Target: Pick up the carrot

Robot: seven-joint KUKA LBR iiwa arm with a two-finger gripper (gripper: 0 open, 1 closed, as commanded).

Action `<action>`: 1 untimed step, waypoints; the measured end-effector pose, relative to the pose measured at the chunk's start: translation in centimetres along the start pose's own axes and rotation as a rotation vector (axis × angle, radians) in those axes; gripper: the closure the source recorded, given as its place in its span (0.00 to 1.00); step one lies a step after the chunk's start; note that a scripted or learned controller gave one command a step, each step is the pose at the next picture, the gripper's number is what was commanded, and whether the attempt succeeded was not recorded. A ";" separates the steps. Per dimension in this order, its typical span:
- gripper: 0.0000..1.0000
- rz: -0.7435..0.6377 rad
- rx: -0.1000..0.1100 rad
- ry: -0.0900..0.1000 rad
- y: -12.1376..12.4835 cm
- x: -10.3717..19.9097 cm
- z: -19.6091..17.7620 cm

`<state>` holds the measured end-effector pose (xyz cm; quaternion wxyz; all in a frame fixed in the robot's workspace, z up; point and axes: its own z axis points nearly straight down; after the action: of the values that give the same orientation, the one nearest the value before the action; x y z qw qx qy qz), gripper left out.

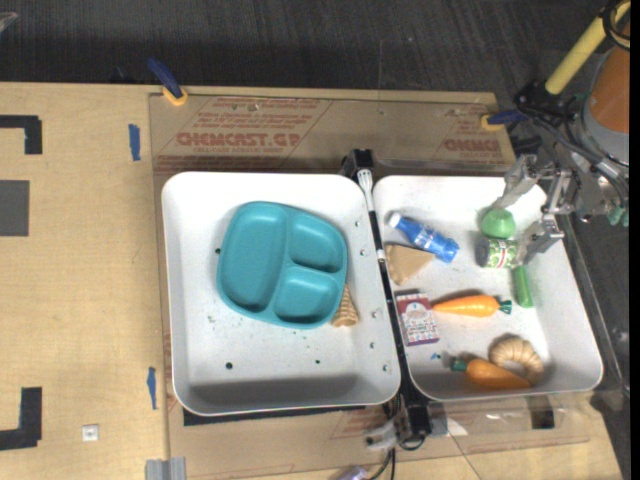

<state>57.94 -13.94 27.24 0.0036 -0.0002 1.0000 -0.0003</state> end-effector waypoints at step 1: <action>0.00 -0.095 -0.003 0.011 -1.9 9.1 12.0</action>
<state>48.88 -15.81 15.22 -0.0019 -0.0476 0.9989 0.0012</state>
